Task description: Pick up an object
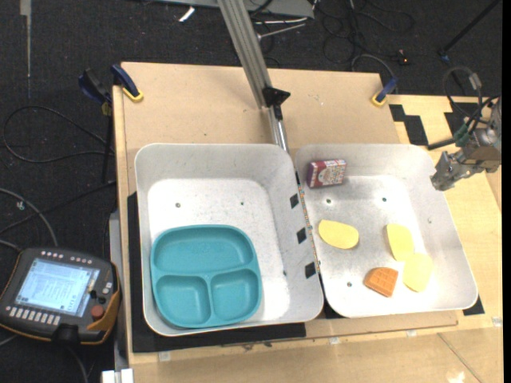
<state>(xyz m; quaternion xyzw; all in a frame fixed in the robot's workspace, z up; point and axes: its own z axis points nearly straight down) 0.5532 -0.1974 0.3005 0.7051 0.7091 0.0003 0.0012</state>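
Objects lay scattered in the right bin (447,294): a maroon carton (327,172) at its upper left, a yellow oval piece (338,234) mid-frame, and an orange block (382,281) beside two pale yellow pieces (408,255) lower right. The gripper (444,177) hovered at the bin's right rim, holding nothing. A teal divided tray (206,274) sat in the left bin (200,166).

I count two white bins (160,166), one teal divided tray (206,275), three yellow pieces (338,234), one orange piece (382,281), one small carton (327,172).
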